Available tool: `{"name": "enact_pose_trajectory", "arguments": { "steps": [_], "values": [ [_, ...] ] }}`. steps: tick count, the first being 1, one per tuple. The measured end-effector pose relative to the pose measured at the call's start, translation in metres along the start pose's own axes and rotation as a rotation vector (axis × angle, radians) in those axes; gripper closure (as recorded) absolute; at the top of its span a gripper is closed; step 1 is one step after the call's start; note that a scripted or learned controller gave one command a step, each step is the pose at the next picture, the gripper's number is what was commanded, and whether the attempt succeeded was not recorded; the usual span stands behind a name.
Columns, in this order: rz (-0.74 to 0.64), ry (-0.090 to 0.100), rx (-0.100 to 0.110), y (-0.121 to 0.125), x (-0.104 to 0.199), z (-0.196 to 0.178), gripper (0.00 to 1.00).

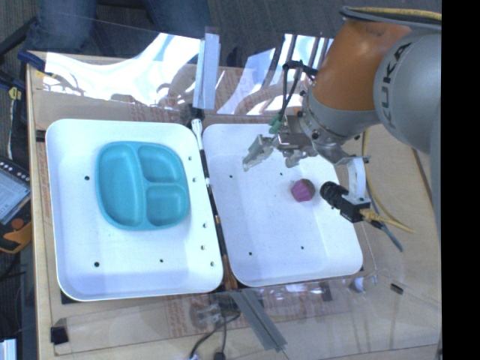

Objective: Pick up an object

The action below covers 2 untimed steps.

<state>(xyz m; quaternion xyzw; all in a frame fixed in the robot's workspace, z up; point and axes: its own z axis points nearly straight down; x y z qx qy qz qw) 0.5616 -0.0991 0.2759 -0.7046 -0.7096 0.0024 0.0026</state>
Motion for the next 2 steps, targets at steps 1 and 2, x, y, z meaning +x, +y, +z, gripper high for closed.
{"name": "enact_pose_trajectory", "arguments": {
  "steps": [1, 2],
  "values": [
    [-0.144, 0.000, -0.001, 0.017, -0.079, 0.040, 0.00],
    [-0.098, -0.001, -0.004, 0.035, -0.111, 0.053, 0.00]
  ]
}}
